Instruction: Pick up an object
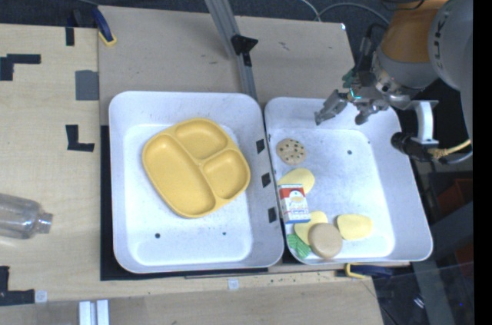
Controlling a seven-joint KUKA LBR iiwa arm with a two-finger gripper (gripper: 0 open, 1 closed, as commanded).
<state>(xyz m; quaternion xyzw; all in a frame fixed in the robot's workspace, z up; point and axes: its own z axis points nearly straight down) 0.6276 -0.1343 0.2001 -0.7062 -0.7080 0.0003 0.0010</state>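
The gripper (347, 108) on the grey arm with the orange band (419, 16) hung over the far rim of the right white bin (400, 185), with its two dark fingers (329, 109) spread apart and nothing between them. Everything else sat nearer the camera than that. A round speckled cookie (290, 150) lay closest to the fingers, then a pale yellow lemon-like piece (300, 179), a small red and white carton (293, 203), a tan round bun (325, 240) and another yellow lump (354, 226) beside the bun. The left white bin (131, 239) held a yellow divided plastic plate (196, 166). A clear plastic bottle (21, 217) lay on the table (46, 154), way off to the left.
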